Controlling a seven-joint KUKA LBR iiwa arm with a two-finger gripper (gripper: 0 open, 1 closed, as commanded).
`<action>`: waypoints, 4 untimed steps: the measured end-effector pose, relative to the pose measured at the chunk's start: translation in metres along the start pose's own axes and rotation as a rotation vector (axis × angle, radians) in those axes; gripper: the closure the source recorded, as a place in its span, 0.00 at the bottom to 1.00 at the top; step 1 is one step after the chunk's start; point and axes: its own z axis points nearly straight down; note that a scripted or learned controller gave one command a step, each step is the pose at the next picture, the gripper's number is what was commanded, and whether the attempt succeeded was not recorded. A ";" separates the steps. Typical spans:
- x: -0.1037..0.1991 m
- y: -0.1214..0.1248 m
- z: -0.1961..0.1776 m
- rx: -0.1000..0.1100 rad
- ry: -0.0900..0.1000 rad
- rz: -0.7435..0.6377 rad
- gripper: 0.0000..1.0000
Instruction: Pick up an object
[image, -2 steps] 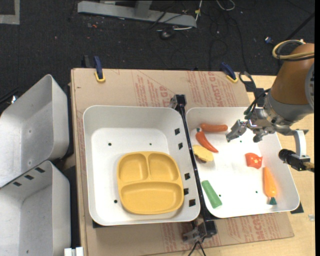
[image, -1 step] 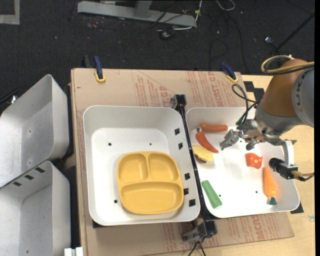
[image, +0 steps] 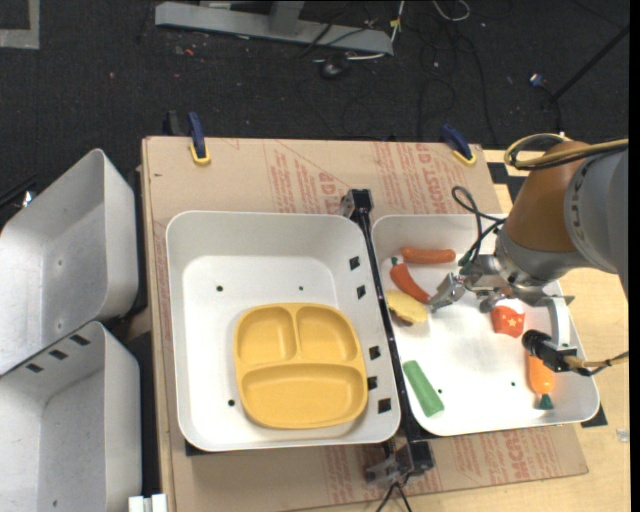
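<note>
Over the right bin (image: 585, 405), the claw (image: 447, 294) hangs low with its fingers spread and nothing between them, just beside a red pepper (image: 409, 281) and a pale yellow piece (image: 405, 309). Behind lies a sausage (image: 429, 256); nearer the front, a green block (image: 423, 388), a red cube (image: 508, 320) and a carrot (image: 541, 379). Across the divider, the left bin (image: 200, 250) holds a yellow sectioned plate (image: 298, 365).
</note>
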 end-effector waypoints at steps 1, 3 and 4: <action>0.000 0.001 -0.013 -0.005 -0.001 0.000 1.00; 0.009 0.005 -0.115 -0.008 -0.002 -0.003 1.00; 0.009 0.006 -0.145 -0.008 -0.002 -0.003 1.00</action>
